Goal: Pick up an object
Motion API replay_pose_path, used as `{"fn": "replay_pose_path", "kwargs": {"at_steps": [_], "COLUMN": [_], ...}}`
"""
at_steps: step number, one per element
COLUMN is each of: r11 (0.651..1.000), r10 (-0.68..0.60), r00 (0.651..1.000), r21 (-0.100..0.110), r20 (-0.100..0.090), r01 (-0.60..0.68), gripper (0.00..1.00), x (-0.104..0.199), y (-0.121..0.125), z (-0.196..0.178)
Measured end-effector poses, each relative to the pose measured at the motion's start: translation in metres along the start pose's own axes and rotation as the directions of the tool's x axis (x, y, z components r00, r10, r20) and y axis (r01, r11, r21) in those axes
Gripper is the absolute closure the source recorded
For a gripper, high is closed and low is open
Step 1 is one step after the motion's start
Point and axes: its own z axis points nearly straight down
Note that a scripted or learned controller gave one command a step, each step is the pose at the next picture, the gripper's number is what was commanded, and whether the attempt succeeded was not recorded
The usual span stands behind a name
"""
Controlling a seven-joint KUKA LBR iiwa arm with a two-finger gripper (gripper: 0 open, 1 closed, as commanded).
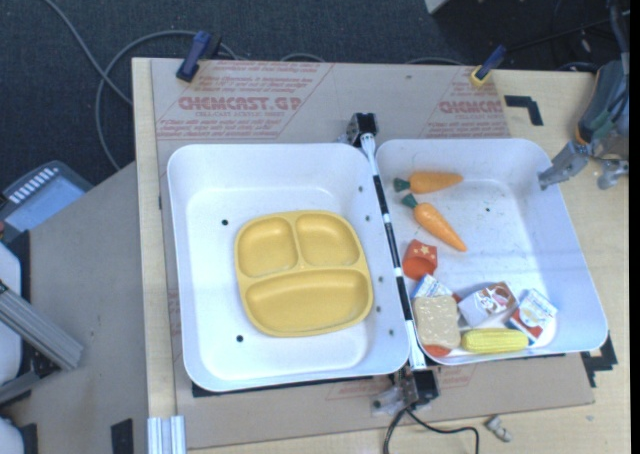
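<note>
gripper (585, 164) looks spread and holding nothing at the right bin (560, 217) rim, carrots (438, 225) well apart inside.

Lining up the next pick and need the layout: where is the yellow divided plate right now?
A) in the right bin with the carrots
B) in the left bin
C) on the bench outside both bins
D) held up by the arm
B: the yellow divided plate lies flat inside the left bin, while the two carrots and the other small items are in the right bin.
</note>
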Motion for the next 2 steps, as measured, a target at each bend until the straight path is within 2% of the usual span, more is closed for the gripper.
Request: {"fn": "replay_pose_path", "kwargs": {"at_steps": [1, 2], "r11": [1.000, 1.000], "r10": [-0.001, 0.000], "r00": [1.000, 1.000], "r21": [0.001, 0.002], "r20": [-0.001, -0.001], "r01": [0.001, 0.000], "gripper": [0.00, 0.00], "x": [0.107, 0.124], "y": [-0.009, 0.017], "z": [0.043, 0.180]}}
